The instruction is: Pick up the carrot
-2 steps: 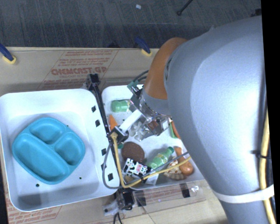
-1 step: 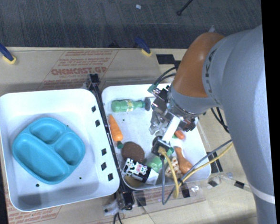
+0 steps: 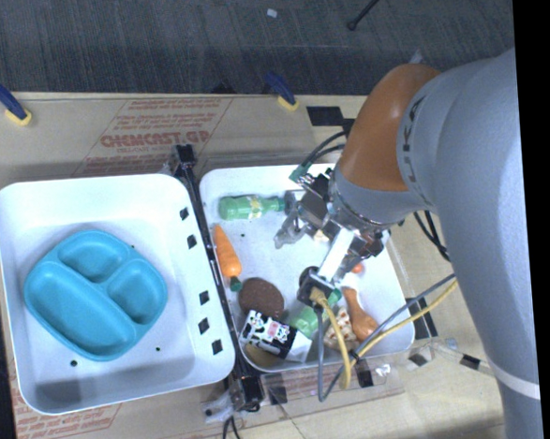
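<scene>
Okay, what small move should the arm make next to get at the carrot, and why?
Probably slide the gripper toward the view's left until it is over the carrot, then lower it. The carrot lies alone against the left wall of the right bin, just below the green bottle, and the gripper sits to its right, apart from it.

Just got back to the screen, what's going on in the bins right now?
The KUKA arm is reaching into the right bin, with its gripper over the middle of it, just below the green bottle. The carrot lies on the bin floor along the left wall, apart from the gripper and not yet picked up. A brown round item and a black-and-white carton sit just below the carrot. The left bin holds a blue divided plate.
</scene>
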### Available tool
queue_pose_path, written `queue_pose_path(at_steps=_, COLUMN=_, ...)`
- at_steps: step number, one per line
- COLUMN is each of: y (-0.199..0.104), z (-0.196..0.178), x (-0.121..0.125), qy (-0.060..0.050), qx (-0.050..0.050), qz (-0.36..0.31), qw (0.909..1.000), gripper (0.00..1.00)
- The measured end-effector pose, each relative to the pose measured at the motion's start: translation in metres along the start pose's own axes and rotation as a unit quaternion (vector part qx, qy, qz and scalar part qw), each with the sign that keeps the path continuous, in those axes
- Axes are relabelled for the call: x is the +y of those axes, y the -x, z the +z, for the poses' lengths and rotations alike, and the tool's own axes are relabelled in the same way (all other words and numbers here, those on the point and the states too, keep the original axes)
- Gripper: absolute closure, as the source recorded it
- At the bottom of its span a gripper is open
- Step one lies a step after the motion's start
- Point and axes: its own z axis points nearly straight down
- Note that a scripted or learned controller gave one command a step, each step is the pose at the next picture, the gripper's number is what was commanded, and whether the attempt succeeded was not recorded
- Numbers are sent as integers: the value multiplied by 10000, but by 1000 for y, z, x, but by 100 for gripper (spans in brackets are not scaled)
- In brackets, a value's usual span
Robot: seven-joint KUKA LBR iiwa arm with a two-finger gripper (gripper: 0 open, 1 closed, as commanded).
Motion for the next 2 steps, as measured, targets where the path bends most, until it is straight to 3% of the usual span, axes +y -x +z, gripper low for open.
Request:
queue_pose_path(at_steps=1, y=-34, z=57, x=-18, qy=-34, qx=-17, qz=-879, qw=9961, gripper=0)
queue_pose_path(at_steps=2, y=-79, z=54, x=54, qy=-9, qx=12, qz=-643, qw=9979, gripper=0)
